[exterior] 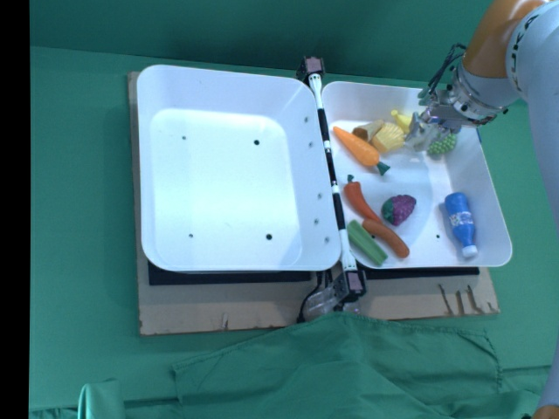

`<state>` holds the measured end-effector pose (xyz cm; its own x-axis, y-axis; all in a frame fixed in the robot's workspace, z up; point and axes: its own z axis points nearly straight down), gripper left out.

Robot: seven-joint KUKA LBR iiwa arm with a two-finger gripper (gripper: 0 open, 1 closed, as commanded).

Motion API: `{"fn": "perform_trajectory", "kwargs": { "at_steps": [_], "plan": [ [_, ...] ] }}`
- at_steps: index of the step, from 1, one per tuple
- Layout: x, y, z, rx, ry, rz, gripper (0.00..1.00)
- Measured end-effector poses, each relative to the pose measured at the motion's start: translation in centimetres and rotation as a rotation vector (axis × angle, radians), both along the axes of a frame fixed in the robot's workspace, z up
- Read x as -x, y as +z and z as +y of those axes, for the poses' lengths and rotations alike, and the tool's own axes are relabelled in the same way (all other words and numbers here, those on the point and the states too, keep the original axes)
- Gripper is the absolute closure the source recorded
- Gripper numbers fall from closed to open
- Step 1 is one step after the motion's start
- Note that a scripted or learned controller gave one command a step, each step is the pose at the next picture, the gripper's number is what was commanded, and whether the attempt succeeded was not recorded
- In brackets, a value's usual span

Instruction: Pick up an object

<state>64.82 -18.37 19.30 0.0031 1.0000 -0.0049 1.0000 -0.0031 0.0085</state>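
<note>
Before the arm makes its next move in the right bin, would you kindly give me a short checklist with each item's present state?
1. Tool over the right bin: ok, near the far rim.
2. A target close by: ok, green grapes and a yellow item lie beside it.
3. Something held by the tool: cannot tell.
4. Targets uncrowded: not ok, items at the far end lie bunched together.
5. Easier pick available: ok, the blue bottle lies apart.
6. Left bin out of the arm's way: ok.
</note>
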Motion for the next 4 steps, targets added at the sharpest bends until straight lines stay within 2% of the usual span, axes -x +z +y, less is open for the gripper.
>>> {"fn": "perform_trajectory", "kwargs": {
  "at_steps": [1, 2, 3, 4],
  "plan": [
    [0.0, -0.2, 0.2, -0.003, 0.001, 0.003, 0.00],
    [-0.1, 1.1, 0.0, 0.001, -0.001, -0.004, 1.00],
    [-0.3, -0.8, -0.4, -0.001, 0.000, 0.001, 1.00],
    [-0.5, -0.8, -0.1, -0.006, 0.003, -0.002, 0.00]
  ]
}}
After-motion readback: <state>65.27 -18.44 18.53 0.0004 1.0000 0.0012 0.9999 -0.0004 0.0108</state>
